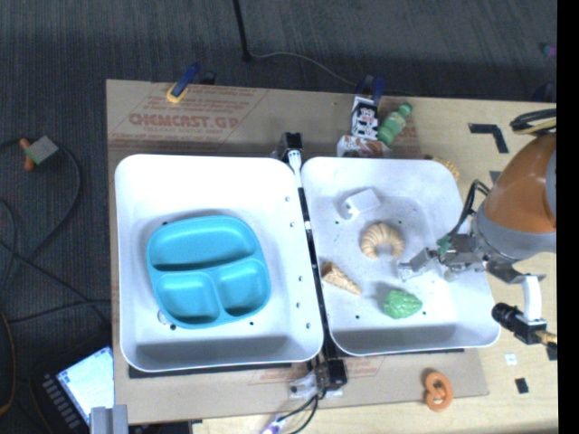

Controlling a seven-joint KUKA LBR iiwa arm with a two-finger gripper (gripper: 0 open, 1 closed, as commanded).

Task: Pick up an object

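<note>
A: Since the arm point(525, 202) comes in from the right and hangs over the right bin point(443, 333), I worry about a miss: the tool point(425, 265) sits low between the croissant point(383, 240) and the green lump point(402, 304), near both and lined up on neither.

B: Agreed. If it drops as it stands, I think it lands on bare white floor, or knocks the croissant sideways toward the small white block point(359, 202).

A: The blue tray point(209, 270) in the left bin point(136, 242) is the biggest thing on the surface point(181, 120), but it lies flat and wide, and I doubt two fingers could span it.

B: The cone point(341, 279) near the divider looks slippery too, since it tapers.

A: Is the tool clenched or released?

B: I cannot tell; the tip is a grey blur, and nothing sits between its parts that I can make out.

A: The arm's upper body is cut off at the right.

B: And the little bottle point(394, 123) beyond the bins is too small to read.
</note>
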